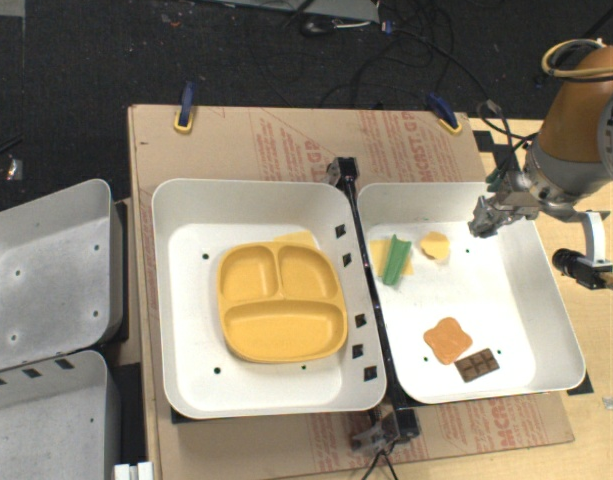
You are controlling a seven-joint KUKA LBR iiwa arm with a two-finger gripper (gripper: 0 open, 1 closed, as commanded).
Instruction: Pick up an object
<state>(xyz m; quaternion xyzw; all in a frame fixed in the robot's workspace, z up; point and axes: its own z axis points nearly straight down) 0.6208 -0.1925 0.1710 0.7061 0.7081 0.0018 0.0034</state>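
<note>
End effector (483, 220) hovers over our right bin (546, 298); we cannot tell its state. Nothing lifted; the green block (395, 261) awaits picking.

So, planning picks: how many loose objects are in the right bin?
4: green block on a yellow piece at upper left, pale yellow round piece beside it, orange piece and brown piece near the front.

My claw (483, 220) hangs at the right bin's (546, 298) far right corner. Bare floor runs down the bin's middle and right edge. Obstacles: green block (395, 261) and yellow piece (435, 246) by the far left edge; orange piece (448, 340) and brown piece (477, 365) toward the near edge.
</note>
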